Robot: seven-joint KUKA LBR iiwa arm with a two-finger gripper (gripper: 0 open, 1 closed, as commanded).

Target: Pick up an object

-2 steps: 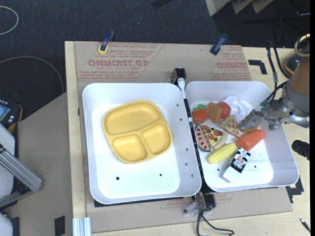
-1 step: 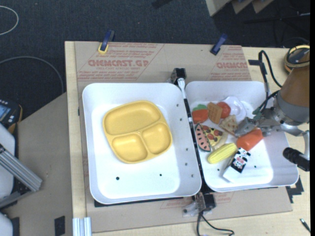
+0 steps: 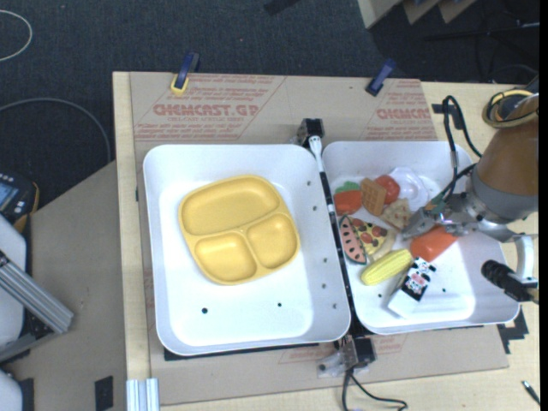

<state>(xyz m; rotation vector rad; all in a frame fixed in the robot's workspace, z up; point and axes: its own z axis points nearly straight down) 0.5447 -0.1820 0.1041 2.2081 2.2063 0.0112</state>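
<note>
The right bin [image 3: 458, 313] holds a heap of toy food: a yellow corn cob [image 3: 385, 266], an orange wedge [image 3: 434, 245], a watermelon slice [image 3: 352, 241], a pizza slice [image 3: 374, 229], a brown cracker [image 3: 373, 195], a red tomato [image 3: 389, 185] and a small black-and-white carton [image 3: 416, 281]. My gripper [image 3: 431, 221] reaches in from the right and sits low over the middle of the heap, just above the orange wedge and beside the cracker pieces. The wrist hides whether anything is held.
The left bin [image 3: 248, 319] carries a yellow divided plate [image 3: 236, 228]. A clear plastic piece [image 3: 413, 181] lies at the back of the right bin. The arm's orange band [image 3: 512, 157] overhangs that bin's right rim. Black cables [image 3: 451, 122] trail along the arm.
</note>
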